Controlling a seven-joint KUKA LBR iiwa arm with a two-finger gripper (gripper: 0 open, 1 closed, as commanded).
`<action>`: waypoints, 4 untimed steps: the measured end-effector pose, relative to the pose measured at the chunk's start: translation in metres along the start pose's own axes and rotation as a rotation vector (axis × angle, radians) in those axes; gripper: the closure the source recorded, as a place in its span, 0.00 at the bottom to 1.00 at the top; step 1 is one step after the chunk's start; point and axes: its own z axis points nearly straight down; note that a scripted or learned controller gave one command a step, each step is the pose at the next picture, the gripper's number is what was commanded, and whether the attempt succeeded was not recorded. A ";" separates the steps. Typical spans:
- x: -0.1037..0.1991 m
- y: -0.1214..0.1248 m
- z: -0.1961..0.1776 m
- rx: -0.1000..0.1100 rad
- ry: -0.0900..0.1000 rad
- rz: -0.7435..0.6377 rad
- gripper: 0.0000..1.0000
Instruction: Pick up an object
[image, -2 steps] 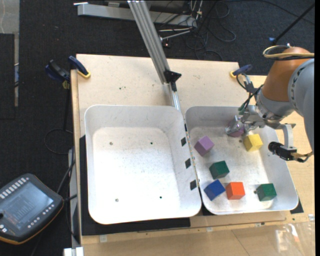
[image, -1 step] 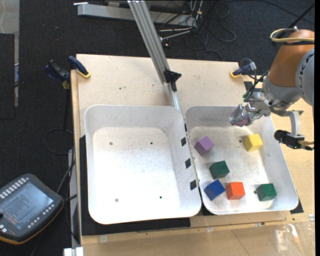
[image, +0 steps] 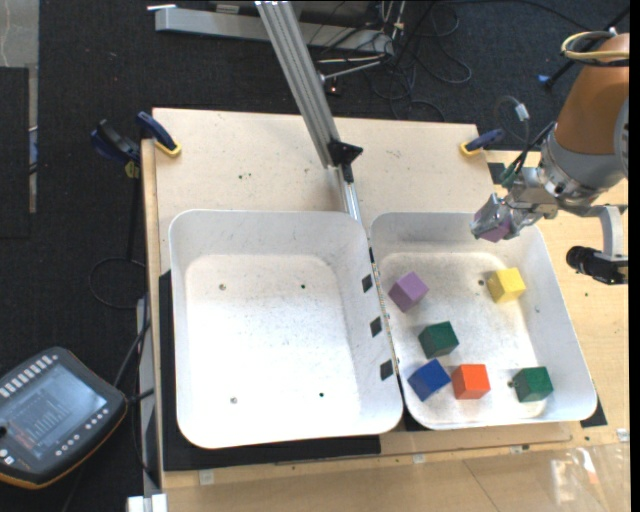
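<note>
While my arm (image: 590, 120) reaches in from the right, my gripper (image: 497, 222) hangs over the back edge of the right bin (image: 560, 330), fingers closed on a small purple block (image: 493, 232) that shows between them, lifted off the bin floor. Below in that bin: another purple cube (image: 408, 290) near the left wall, yellow cube (image: 507, 285) toward the right, dark green cube (image: 438, 338) mid-bin, then blue cube (image: 429, 379), orange cube (image: 471, 381) touching or just beside it, and a second green cube (image: 533, 383) along the front. Left bin (image: 190, 300) sits beside it on the tabletop (image: 250, 150).
</note>
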 end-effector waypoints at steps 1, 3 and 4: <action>0.000 0.001 -0.014 0.003 0.001 0.000 1.00; 0.098 -0.035 -0.013 0.010 0.004 -0.005 1.00; 0.157 -0.040 -0.024 0.007 0.004 -0.006 1.00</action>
